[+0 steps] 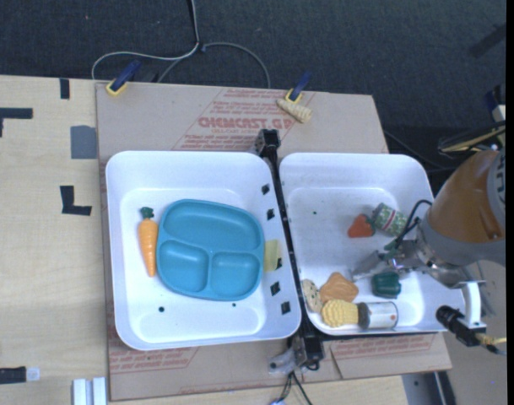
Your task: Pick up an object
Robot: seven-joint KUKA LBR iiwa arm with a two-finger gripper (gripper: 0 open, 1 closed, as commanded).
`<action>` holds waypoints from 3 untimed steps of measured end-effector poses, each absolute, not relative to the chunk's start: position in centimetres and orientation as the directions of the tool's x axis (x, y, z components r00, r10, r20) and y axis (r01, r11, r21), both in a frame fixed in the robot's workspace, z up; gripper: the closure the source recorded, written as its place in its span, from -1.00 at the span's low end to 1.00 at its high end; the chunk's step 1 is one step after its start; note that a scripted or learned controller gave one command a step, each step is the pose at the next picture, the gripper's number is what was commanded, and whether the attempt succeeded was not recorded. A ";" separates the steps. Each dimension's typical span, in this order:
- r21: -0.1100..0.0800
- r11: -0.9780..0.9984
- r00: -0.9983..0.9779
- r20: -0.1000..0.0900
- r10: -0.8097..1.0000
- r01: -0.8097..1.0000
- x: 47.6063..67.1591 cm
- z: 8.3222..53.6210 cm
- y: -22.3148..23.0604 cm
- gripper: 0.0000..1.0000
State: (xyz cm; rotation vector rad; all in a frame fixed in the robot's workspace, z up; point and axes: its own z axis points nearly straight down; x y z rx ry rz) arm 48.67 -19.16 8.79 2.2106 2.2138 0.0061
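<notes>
Green pepper (386,286) near the right bin's (349,165) front edge, the hand (390,261) just above, grip unclear; descent next.

Two bins sit side by side on a cardboard sheet (240,125). The left bin (130,175) holds a divided tray (210,250) at its centre, with a toy carrot (148,241) just beside the tray's left edge. The right bin (341,171) holds a small can (390,219) near its right wall, with what appears to be a strawberry (361,226) just left of it. Along the near wall lie a corn cob (341,313), a cylindrical container (379,315) touching its right end, and a bread piece (338,289) behind the cob.
</notes>
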 end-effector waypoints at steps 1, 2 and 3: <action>0.012 0.000 0.000 -0.009 1.000 1.000 48.7 9.8 -19.3 1.00; 0.011 0.000 0.000 -0.009 1.000 1.000 48.7 9.7 -19.3 -1.00; 0.010 0.008 -0.008 -0.002 1.000 1.000 56.9 16.7 -15.8 -1.00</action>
